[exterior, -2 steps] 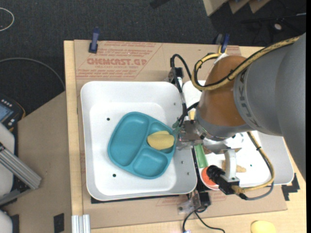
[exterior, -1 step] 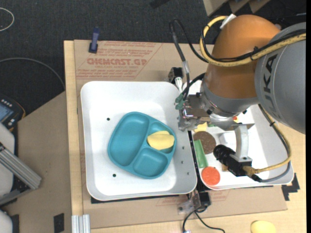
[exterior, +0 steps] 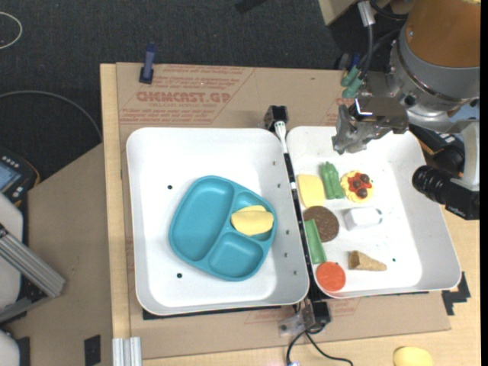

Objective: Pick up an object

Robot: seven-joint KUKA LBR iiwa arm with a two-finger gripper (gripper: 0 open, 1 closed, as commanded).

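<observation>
My gripper point(exterior: 349, 143) hangs over the back of the right bin point(exterior: 435, 239), above and a little behind the toy food, with nothing visible between its fingers. Below it lie a green bean pod point(exterior: 331, 180), a pale yellow block point(exterior: 309, 190), a small pizza with red toppings point(exterior: 357, 185), a brown round cookie point(exterior: 322, 223), a white-grey piece point(exterior: 361, 218), a long green stick point(exterior: 313, 240), an orange-red disc point(exterior: 331, 276) and a tan wedge point(exterior: 367, 261). In the left bin point(exterior: 152, 204) a blue divided plate point(exterior: 206, 227) carries a yellow lemon-like piece point(exterior: 252, 220).
The bins sit on a cardboard sheet point(exterior: 183, 94) with a blue clip point(exterior: 147, 64) at its back edge. Black clamps point(exterior: 276, 117) join the bins at the middle. A black camera-like part point(exterior: 446, 185) sticks in from the right. A yellow object point(exterior: 412, 356) lies off the bench at the bottom right.
</observation>
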